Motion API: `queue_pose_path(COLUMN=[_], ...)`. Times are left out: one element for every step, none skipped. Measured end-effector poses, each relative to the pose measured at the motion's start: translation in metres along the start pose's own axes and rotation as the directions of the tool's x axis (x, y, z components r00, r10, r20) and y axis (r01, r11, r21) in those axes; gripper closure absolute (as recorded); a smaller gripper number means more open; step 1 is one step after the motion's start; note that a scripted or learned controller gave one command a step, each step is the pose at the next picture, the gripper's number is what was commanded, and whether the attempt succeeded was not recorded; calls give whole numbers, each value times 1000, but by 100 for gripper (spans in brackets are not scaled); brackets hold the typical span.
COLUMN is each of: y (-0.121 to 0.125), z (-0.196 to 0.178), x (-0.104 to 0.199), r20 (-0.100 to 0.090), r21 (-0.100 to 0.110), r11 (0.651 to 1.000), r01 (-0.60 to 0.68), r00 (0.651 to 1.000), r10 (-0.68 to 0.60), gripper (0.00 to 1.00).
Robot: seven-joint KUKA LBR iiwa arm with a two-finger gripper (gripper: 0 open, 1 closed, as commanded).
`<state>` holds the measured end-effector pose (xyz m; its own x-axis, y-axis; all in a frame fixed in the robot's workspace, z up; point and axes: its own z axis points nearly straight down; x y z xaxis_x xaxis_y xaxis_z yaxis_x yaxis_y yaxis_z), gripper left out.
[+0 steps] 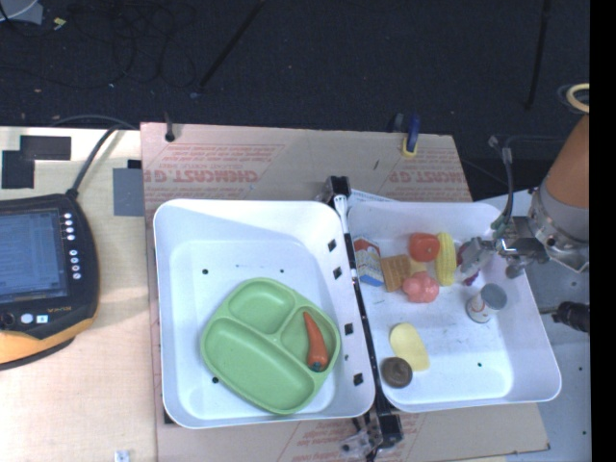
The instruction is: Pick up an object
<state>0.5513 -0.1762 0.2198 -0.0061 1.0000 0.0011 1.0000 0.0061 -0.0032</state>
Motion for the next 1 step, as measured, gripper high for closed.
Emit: queue_pose_path(y=[60], z=[118], x=[-10], r20=[2], r21=[-5], r11=[1000], r01=[-1], r00=[1000], r10=[1], gripper=[0])
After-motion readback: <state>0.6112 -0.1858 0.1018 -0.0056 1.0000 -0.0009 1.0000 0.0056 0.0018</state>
